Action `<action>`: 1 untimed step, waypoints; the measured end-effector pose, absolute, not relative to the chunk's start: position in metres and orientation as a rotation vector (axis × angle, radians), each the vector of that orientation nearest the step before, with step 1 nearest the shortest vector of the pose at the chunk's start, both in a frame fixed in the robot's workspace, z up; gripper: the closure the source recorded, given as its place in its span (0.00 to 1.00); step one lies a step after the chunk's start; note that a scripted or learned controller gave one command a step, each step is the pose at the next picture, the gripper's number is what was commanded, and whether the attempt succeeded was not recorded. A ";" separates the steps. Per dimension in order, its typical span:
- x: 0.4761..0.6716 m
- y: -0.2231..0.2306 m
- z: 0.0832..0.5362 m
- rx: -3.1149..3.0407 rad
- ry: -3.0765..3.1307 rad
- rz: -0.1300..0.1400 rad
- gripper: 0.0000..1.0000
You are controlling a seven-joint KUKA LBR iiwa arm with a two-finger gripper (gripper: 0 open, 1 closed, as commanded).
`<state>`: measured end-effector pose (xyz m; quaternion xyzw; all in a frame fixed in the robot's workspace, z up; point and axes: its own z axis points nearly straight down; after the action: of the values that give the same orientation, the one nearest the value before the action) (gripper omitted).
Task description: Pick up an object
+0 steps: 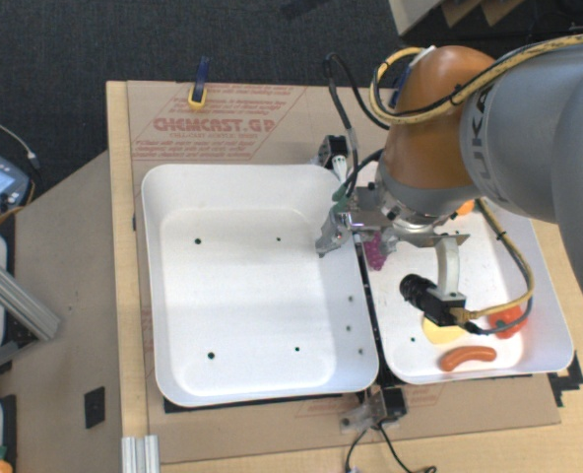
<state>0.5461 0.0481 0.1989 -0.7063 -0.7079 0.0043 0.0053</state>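
Toys (466, 357) lie in the right bin (543, 338); gripper (375, 239) (grip state hidden) above a purple piece (375, 254).

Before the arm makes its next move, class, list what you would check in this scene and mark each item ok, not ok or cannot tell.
1. Objects to pick lie in the right white bin: ok.
2. Orange sausage-shaped toy in plain sight near the front rim: ok.
3. Small purple object partly covered by the arm: not ok.
4. Yellow piece partly under a black part: not ok.
5. Gripper holding something: cannot tell.
6. Left white bin free of the arm: ok.
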 end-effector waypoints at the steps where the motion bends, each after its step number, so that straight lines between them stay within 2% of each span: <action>1: 0.618 0.044 0.245 -2.225 -2.229 -0.010 0.00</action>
<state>0.6180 0.0439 0.2449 -0.7063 -0.7079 -0.0033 -0.0039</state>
